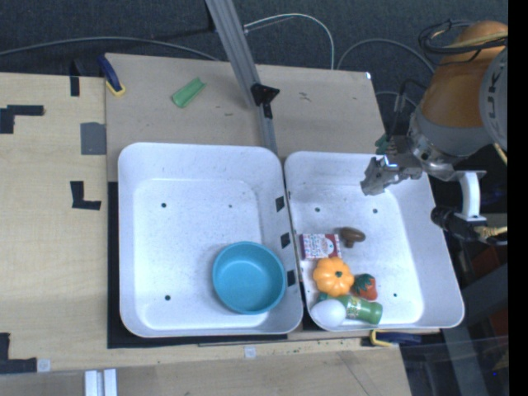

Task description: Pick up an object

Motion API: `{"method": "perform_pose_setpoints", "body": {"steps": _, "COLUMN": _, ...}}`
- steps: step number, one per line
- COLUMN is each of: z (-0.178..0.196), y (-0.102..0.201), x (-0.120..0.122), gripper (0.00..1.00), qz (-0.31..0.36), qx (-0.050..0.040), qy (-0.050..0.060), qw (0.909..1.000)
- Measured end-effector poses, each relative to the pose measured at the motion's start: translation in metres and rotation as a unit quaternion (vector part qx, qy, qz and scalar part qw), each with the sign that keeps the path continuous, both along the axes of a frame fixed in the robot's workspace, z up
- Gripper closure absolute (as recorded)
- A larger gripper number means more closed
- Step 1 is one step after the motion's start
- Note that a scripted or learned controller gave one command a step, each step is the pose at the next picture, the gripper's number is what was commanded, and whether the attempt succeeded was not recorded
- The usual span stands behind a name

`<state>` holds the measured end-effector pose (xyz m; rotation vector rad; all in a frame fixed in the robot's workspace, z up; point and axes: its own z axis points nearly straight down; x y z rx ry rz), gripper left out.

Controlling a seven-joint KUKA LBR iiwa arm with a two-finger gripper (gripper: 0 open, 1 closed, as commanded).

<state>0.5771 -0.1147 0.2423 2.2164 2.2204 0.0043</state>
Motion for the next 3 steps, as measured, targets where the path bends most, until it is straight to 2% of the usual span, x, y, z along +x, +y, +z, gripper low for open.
{"method": "perform_pose_setpoints", "body": {"steps": 1, "z": 0.053, "y": 0.000, "x": 0.001, "gripper": 1.00, "qz": 0.000, "qx": -0.0001, "qy": 0.000, "qw": 1.0000}}
{"method": "perform_pose_setpoints", "body": {"steps": 3, "z": 0.044, "y": 0.110, "x": 0.006, "gripper": 1.00, "qz": 0.002, "qx": 0.0012, "qy": 0.004, "qw": 1.0000}}
